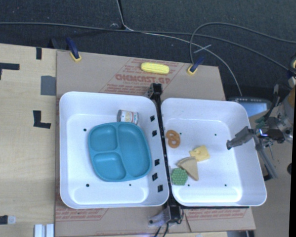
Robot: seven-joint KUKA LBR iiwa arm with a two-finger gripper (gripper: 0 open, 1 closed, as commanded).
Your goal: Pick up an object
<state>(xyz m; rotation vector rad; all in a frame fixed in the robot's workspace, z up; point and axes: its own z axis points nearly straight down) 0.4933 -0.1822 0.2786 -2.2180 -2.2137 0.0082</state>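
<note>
The grey claw (234, 142) at the right edge of the right white bin (237, 113) holds nothing I can see, so no pick is done yet, and the yellow cheese wedge (200, 153) lies in the middle of that bin, near the claw.

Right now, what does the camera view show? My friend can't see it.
Two white bins sit side by side: the left bin holds a blue plate and a small can; the right bin holds a pretzel, cheese, a sandwich and a green ball. The gripper hovers at its right edge.
</note>
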